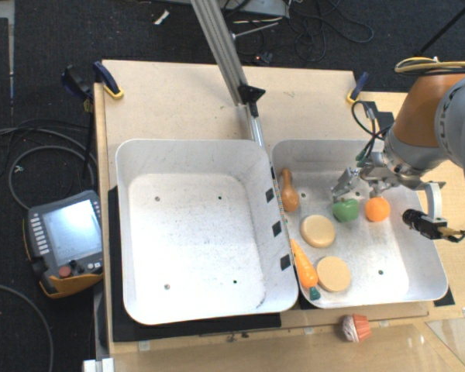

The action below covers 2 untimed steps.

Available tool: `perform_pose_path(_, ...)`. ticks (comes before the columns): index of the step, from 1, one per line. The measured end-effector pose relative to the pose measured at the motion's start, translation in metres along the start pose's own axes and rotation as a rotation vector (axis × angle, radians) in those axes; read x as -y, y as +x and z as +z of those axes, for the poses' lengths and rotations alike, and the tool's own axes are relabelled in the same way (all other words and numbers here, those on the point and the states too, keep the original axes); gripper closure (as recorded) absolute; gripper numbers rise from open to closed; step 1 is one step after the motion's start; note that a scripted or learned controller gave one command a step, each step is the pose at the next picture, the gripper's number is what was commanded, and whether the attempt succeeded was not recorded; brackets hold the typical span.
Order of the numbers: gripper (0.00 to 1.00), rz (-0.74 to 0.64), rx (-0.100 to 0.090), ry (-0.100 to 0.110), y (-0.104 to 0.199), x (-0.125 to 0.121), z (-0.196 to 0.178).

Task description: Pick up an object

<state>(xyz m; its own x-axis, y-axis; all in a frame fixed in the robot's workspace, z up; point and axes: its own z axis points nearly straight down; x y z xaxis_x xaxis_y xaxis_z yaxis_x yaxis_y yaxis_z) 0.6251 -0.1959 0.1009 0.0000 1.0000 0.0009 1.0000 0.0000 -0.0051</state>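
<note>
The right bin (pixel 395 273) holds a green round object (pixel 345 210), an orange ball (pixel 377 209), two tan discs (pixel 318 231) (pixel 334 273), a carrot (pixel 303 264) along its left wall and a brown drumstick-shaped piece (pixel 289 191). My gripper (pixel 355 185) hangs over the bin's back part, just above and touching or nearly touching the green object. Its metal fingers (pixel 343 184) point down and left toward that object. Nothing shows between them.
The left bin (pixel 194 231) lies beside the right one. A pink and white object (pixel 356 328) rests on the bench in front of the right bin. A slanted metal pole (pixel 221 41) crosses the back. A teach pendant (pixel 66 242) sits left of the bench.
</note>
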Motion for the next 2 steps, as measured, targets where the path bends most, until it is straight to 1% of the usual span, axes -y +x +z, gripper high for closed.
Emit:
perform_pose_path(1,1.00,0.000,0.002,-0.008,-0.001,-0.002,-0.015)
perform_pose_path(2,1.00,0.001,0.003,-0.011,-0.007,-0.002,-0.061)
